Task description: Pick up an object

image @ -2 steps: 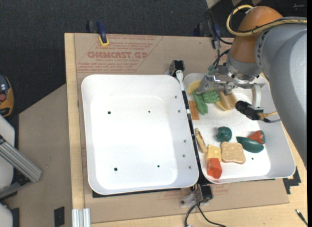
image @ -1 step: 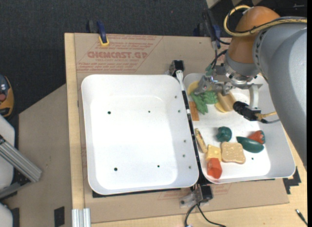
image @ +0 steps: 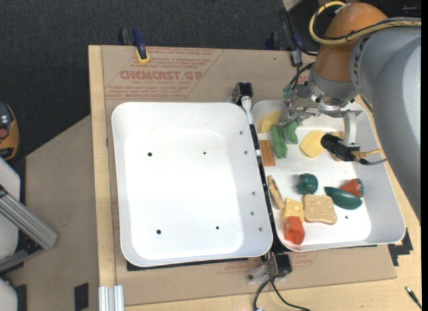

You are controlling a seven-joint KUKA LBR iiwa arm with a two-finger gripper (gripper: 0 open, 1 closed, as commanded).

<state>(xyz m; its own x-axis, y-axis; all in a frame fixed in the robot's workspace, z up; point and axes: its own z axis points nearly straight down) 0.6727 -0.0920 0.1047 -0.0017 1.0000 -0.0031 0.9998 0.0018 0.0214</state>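
Camera view: hand (image: 292,121) is reaching the green pepper (image: 279,140), finger state unclear; light, slippery, grip its middle

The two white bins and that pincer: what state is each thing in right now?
Left bin: lying flat, bare white floor.
Right bin: holding toy food.
Pincer: down over a green piece.
Toast slice: lying flat.
Yellow piece: resting loose, beside the pincer.

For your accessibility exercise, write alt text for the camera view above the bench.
A grey robot arm's gripper reaches into the right bin over a green toy vegetable, among other toy foods including a bread slice. The left bin sits alongside.
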